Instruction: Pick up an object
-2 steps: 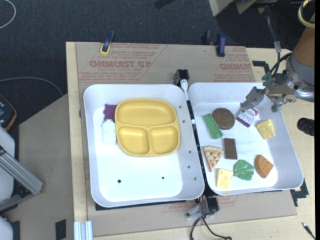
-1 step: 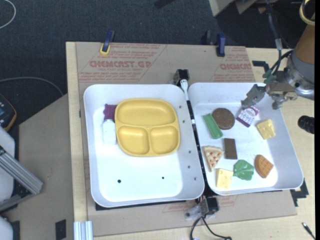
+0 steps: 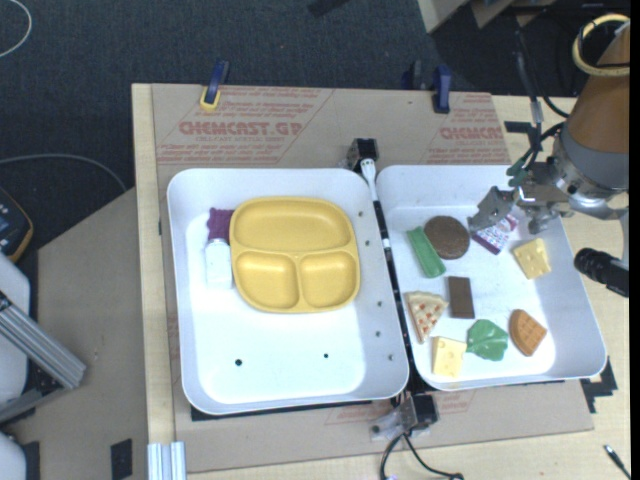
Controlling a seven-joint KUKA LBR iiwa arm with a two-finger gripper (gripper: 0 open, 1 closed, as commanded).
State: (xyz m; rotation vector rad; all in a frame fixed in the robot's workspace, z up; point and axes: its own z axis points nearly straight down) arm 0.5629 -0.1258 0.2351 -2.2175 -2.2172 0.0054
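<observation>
Gripper: the grey two-finger gripper [image 3: 500,211] hangs over the upper part of the right white bin [image 3: 585,313]; whether its fingers are parted or closed cannot be told.
Nearest item: a small purple-and-white packet [image 3: 495,236] lies just under the fingertips (contact unclear).
Right bin, rest: round brown cookie [image 3: 446,237], green stick [image 3: 427,252], brown chocolate square [image 3: 460,296], pizza slice [image 3: 426,315], two yellow cheese wedges [image 3: 533,258], green leaf [image 3: 487,339], orange-brown bread piece [image 3: 527,331].
Left bin: the left white bin [image 3: 290,373] holds a yellow three-compartment plastic plate [image 3: 295,252]; a white bottle [image 3: 217,264] and a purple item [image 3: 220,223] sit at its left.
</observation>
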